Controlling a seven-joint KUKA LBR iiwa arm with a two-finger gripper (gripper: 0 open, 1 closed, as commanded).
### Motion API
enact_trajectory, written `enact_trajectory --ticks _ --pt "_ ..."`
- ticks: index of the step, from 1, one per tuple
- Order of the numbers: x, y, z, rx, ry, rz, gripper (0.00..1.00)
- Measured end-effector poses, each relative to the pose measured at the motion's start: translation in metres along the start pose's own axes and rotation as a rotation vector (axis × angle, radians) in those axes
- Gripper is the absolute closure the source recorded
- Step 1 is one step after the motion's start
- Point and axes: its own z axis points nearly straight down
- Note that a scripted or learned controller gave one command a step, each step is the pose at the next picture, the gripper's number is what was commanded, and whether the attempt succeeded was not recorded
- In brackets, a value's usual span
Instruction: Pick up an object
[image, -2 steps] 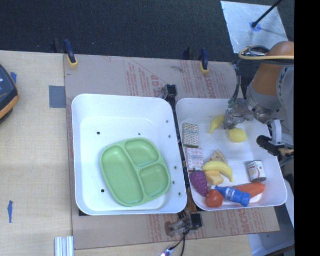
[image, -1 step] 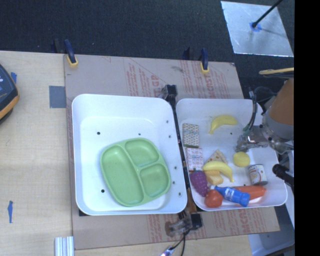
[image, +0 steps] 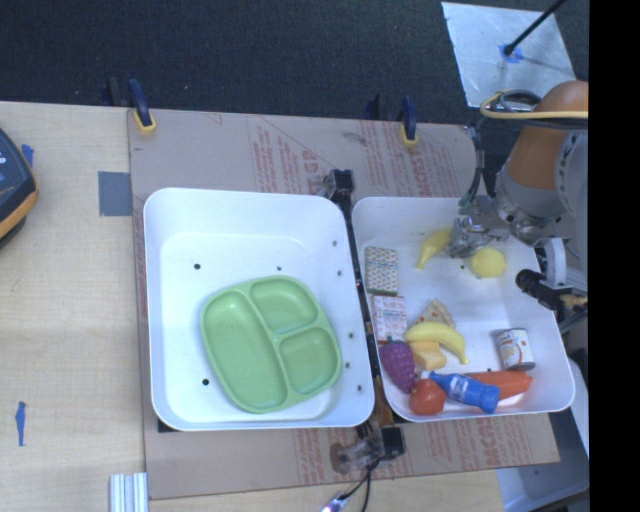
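The right bin (image: 395, 213) holds the toy food. My gripper (image: 466, 240) reaches in from the right and sits low at the bin's far side. It hangs between a small yellow banana-like piece (image: 432, 246) on its left and a yellow lemon (image: 488, 263) on its right. Nearer the front lie a larger banana (image: 440, 335), purple grapes (image: 397, 364), a red tomato (image: 427, 398), a blue bottle (image: 468, 391), an orange carrot (image: 510, 383), a small can (image: 513, 349) and two snack packets (image: 381, 270).
The left bin (image: 160, 220) holds a green divided plate (image: 270, 343). Blue clamps (image: 141, 110) hold the cardboard base at the far edge. A dark device (image: 12, 180) lies at the bench's left edge. The arm's grey body (image: 540, 170) overhangs the right bin's far right corner.
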Motion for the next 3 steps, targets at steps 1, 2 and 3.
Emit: enact_trajectory --ticks 1,2,3 --pt "-0.022 -0.101 -0.033 -0.008 -0.002 0.001 0.0" --pt "-0.015 -0.05 0.0 -0.006 0.01 -0.005 0.0" --pt "-0.021 -0.006 -0.001 -0.009 -0.001 0.0 0.0"
